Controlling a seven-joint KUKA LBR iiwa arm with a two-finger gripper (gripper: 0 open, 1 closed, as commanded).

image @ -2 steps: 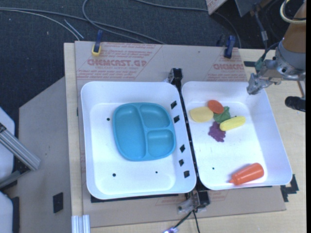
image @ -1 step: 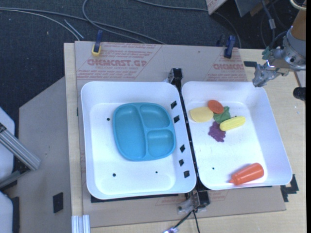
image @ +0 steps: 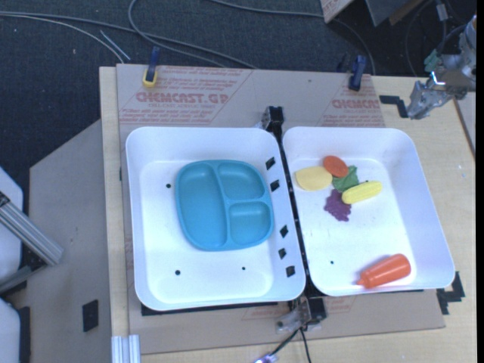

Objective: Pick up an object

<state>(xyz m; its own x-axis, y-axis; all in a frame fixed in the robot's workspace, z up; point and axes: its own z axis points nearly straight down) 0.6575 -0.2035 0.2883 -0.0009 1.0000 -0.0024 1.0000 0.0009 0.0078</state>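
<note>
Bench [image: 189, 100]: pale board printed with red lettering, bearing 2 shallow white bins side by side.

Left bin [image: 144, 203]: contains 1 blue plate [image: 223, 203] with 3 compartments, lying flat near the bin's centre.

Right bin [image: 408, 203]: contains 6 small items, listed below.

Arm [image: 461, 59]: enters at the far right, outside the right bin and beyond its far right corner.

Gripper [image: 420, 103]: located over the bare bench, just off the right bin's far right corner, above none of the items. State not determinable at this resolution; nothing seen held.

Orange carrot-shaped piece [image: 386, 270]: at the near wall of the right bin, right of centre, lying on its side. Well apart from the gripper, at the opposite end of the bin.

Cluster of 5 pieces in the far left part of the right bin, to the left of and nearer than the gripper:
- Pale yellow rounded piece [image: 312, 178], leftmost.
- Yellow elongated piece [image: 362, 193], on the right side of the cluster, closest to the gripper but still clearly apart from it.
- Orange-red oval piece [image: 335, 165], farthest back.
- Purple piece [image: 337, 205], nearest of the cluster.
- Green piece [image: 348, 178], in the middle, touching its neighbours.

2 clamps on the far edge of the bench: 1 at left [image: 151, 74], 1 at right [image: 356, 72].
</note>
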